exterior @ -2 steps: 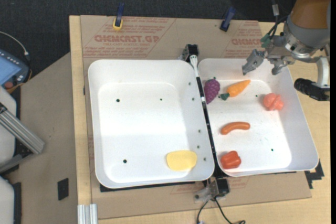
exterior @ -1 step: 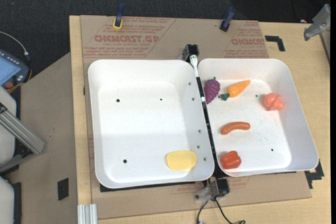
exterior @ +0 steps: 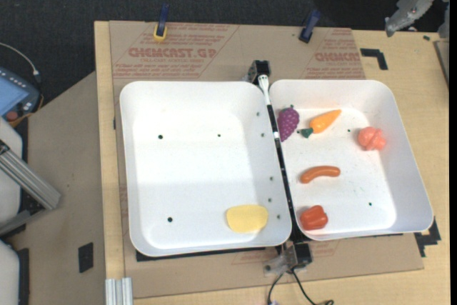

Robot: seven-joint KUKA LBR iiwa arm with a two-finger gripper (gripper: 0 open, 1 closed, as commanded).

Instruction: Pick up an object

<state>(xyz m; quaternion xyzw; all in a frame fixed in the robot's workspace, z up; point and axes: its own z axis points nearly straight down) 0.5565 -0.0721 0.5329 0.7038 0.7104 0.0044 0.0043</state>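
1. Two shallow white bins sat side by side on a brown cardboard sheet: the left bin (exterior: 143,125) and the right bin (exterior: 389,107), their inner rims touching along the middle.
2. The gripper (exterior: 408,7) hung at the upper right corner of the view, well apart from both bins and above the bench's far edge (a grey, blurred shape); whether it was released or clenched could not be told, and nothing showed in its grasp.
3. The left bin held one thing, a pale yellow piece (exterior: 247,218) lying near its front right corner.
4. In the right bin, a purple grape bunch (exterior: 288,122) lay against the dividing rim, with an orange carrot (exterior: 323,121) just beside it to the right.
5. A pink lumpy piece (exterior: 370,138) lay near the right wall.
6. An orange-brown sausage (exterior: 319,173) lay near the bin's middle.
7. A red pepper (exterior: 313,218) sat at the front left corner, close to the divider.
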